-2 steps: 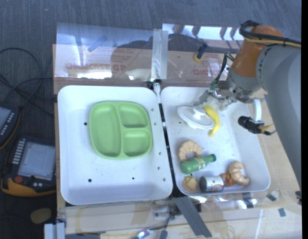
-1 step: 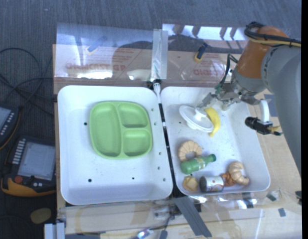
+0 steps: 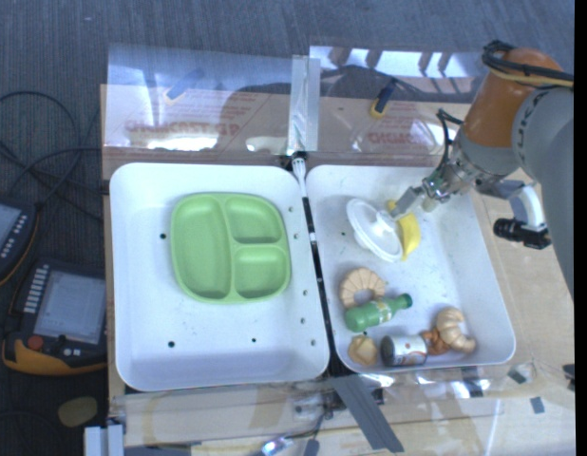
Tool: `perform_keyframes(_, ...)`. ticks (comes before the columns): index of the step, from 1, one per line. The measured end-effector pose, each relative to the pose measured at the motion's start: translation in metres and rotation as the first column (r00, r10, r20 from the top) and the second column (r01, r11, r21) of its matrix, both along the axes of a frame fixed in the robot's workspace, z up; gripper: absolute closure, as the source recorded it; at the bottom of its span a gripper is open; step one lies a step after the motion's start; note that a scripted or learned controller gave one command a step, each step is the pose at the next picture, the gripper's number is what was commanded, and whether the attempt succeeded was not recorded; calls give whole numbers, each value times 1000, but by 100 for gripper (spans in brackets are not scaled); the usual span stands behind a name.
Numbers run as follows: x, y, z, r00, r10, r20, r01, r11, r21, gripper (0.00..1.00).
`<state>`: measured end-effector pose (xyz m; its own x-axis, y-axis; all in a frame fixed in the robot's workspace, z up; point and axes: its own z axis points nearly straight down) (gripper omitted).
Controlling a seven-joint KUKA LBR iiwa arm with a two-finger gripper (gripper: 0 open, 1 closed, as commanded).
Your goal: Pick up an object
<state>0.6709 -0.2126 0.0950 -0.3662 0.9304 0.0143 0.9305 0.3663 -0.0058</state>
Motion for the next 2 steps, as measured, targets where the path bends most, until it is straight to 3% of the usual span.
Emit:
perform_keyframes(1,1,1,-2,997,-75,0,75,997,6,0)
perform_keyframes(2,4,6,-3,962,-272,2,272,962,10,0)
